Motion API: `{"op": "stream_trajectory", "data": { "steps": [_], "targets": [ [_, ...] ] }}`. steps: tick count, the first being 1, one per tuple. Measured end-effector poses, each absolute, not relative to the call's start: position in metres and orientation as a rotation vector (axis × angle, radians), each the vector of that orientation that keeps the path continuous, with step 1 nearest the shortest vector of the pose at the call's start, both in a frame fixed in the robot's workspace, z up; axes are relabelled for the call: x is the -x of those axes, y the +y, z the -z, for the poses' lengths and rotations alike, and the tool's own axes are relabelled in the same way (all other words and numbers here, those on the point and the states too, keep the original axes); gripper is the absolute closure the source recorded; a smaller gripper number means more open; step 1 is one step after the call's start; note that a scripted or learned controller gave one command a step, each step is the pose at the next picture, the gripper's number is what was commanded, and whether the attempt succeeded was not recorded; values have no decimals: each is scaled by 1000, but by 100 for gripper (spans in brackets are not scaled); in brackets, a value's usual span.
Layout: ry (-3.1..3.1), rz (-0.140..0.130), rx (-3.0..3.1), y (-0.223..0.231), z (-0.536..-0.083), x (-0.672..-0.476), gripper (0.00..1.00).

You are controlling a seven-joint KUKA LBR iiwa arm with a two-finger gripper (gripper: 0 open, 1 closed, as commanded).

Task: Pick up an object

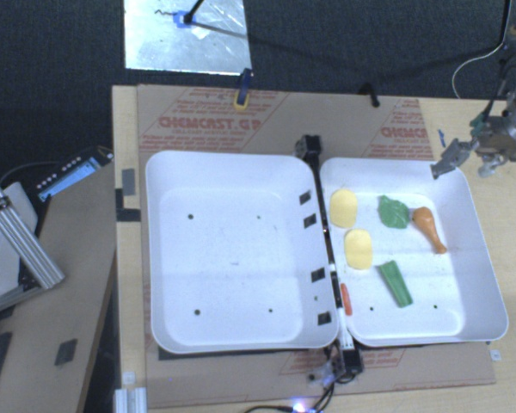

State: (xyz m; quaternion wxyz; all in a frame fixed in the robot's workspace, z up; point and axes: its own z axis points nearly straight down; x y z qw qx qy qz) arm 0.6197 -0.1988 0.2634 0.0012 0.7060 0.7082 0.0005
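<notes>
On the counter (129,256), the right bin (473,222) holds all the candidate things; the gripper (466,157) hangs over that bin's upper right rim, above the contents. Nearest is the orange drumstick-shaped toy (429,228), lying below and slightly left of the jaws, its long axis slanting from upper left to lower right. Left of it sit a green leafy piece (393,212), a green stick (395,283) and two yellow rounds (343,206). The jaws look spread apart, holding and touching nothing.

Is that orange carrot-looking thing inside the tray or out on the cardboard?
Inside. The orange piece lies flat on the right bin's floor, beside the green leafy piece.
</notes>
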Motion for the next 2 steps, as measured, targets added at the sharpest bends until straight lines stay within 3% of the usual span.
{"op": "stream_trajectory", "data": {
  "steps": [1,2],
  "targets": [
    [2226,6,-2225,-206,-156,-604,0],
    [2224,6,-2229,-206,-80,-536,0]
  ]
}}
